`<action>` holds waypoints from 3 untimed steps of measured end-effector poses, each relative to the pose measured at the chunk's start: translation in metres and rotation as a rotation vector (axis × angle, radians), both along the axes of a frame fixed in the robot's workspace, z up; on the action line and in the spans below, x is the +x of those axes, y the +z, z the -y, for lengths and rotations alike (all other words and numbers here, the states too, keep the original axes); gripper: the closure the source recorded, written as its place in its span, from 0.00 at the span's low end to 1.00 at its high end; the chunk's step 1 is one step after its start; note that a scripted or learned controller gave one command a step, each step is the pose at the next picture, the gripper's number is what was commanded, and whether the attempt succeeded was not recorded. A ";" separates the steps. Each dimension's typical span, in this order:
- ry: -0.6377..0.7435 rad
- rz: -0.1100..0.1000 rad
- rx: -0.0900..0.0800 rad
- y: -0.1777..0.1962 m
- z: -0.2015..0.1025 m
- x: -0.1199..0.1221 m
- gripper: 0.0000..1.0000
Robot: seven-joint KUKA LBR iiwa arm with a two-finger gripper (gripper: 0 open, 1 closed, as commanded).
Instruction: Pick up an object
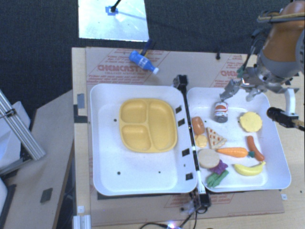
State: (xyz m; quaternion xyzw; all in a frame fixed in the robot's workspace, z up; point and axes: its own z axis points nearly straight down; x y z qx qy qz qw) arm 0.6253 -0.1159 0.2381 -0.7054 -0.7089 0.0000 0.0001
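the 2-finger metal gripper [240, 90] hangs with fingers spread over the right white plastic bin [276, 142], holding nothing. the small red-and-white toy can [220, 112] stands just below its left finger.

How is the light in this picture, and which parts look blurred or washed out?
In the camera view, light is even and soft over both bins; the square shiny metal plate at the top glares pale; the white left bin looks slightly washed out; the gripper and the grey arm with the orange band are a little blurred; the small toy foods stay fairly sharp.
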 end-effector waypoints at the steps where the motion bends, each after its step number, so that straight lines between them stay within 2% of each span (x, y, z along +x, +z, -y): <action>1: -0.003 -0.002 0.001 -0.048 -0.007 -0.007 0.00; 3: -0.004 -0.002 0.000 -0.156 -0.004 0.001 0.00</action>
